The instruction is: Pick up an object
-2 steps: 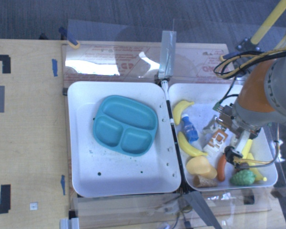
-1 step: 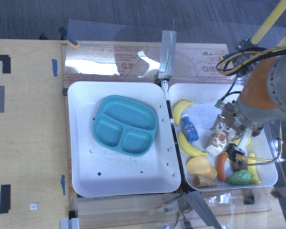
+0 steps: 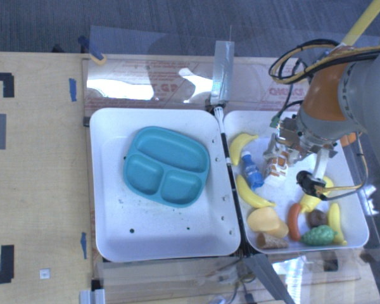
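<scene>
Carton (image 3: pixel 278 165) (white/orange), under end effector (image 3: pixel 285 149), rt bin (image 3: pixel 361 233)

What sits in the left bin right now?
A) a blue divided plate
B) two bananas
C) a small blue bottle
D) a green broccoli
A: the blue divided plate lies in the left bin, while the bananas, broccoli and bottle lie in the right bin.
</scene>
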Motion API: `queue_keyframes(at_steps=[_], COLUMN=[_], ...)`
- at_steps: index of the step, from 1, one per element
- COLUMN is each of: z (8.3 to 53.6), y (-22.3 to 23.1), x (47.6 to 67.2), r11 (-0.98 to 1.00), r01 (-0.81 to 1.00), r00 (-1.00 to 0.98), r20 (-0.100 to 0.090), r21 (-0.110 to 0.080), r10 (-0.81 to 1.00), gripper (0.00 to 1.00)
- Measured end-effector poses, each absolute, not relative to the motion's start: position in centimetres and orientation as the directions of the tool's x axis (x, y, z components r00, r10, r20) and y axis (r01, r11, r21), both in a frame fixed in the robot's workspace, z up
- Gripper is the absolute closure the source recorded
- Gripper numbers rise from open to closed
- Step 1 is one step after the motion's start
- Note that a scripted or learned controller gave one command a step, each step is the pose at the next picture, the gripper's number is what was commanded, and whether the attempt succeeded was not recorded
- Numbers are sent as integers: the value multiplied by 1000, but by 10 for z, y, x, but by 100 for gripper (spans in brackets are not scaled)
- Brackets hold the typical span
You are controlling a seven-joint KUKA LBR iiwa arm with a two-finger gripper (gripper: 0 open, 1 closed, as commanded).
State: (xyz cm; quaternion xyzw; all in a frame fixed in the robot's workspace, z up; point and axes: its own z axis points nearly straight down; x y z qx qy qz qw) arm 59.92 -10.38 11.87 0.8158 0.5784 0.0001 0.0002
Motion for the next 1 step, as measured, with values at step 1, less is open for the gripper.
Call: queue_keyframes(at_steps=[1], z=[221], y=[-38], x=[579], r11=[-219], r01=[976], r00=[219], r20=[4], r21=[9], r10=[976], gripper=[100])
